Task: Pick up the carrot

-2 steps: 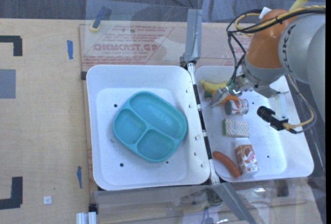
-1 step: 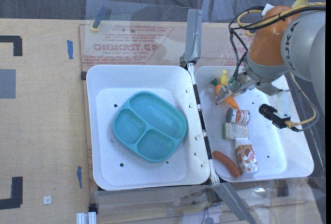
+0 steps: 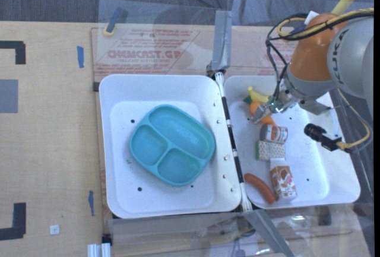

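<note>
Locating the target: where is the carrot (image 3: 255, 108) relative to the pincer (image 3: 268, 109)? (Operator)

Technician: Immediately beside the pincer tip, on the side facing the neighbouring bin (image 3: 122, 108). Whether the two touch cannot be determined. The carrot lies on the floor of the bin (image 3: 317, 181) in which the pincer works.

Operator: What is the pincer's state?

Technician: It cannot be determined. The wrist housing covers the tip, so neither its opening nor any hold on the carrot can be confirmed.

Operator: How should the step be done well?

Technician: As a judgement:
1. Centre the pincer over the carrot's middle and close across its narrow width.
2. Keep clear of the banana (image 3: 256, 95), which lies just beyond the carrot. A wide approach risks catching both.
3. Lift straight up and verify the carrot rises with the pincer.

Operator: What is the item count?

Technician:
- One carrot and one banana.
- One can (image 3: 274, 133) on the near side of the pincer.
- One packet (image 3: 265, 150) past the can.
- One carton (image 3: 283, 182) and one sausage (image 3: 260, 187), further off that way.
- One blue divided plate (image 3: 172, 144), well apart in the neighbouring bin.
- Two bins in total.
</note>
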Robot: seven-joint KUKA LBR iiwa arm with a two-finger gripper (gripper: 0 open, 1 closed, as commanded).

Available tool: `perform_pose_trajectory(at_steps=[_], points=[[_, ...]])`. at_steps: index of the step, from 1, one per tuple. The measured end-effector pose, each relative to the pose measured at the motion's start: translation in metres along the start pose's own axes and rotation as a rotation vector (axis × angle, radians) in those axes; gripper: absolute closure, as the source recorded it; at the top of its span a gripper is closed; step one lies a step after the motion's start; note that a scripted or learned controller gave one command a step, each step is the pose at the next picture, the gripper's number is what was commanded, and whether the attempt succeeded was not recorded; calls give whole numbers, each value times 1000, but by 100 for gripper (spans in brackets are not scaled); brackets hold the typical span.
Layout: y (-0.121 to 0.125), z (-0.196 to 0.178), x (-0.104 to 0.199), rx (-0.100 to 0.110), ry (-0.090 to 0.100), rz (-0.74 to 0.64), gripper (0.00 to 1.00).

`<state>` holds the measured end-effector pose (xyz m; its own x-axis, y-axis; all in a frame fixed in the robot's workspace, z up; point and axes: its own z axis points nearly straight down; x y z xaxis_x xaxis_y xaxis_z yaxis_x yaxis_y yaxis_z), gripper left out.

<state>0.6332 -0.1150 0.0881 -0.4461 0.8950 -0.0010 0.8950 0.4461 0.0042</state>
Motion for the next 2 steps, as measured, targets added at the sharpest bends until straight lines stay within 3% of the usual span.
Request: perform_pose_trajectory(at_steps=[1,2], points=[[22,-98,27,1,-2,107,100],[26,-97,57,4,1,-22,100]])
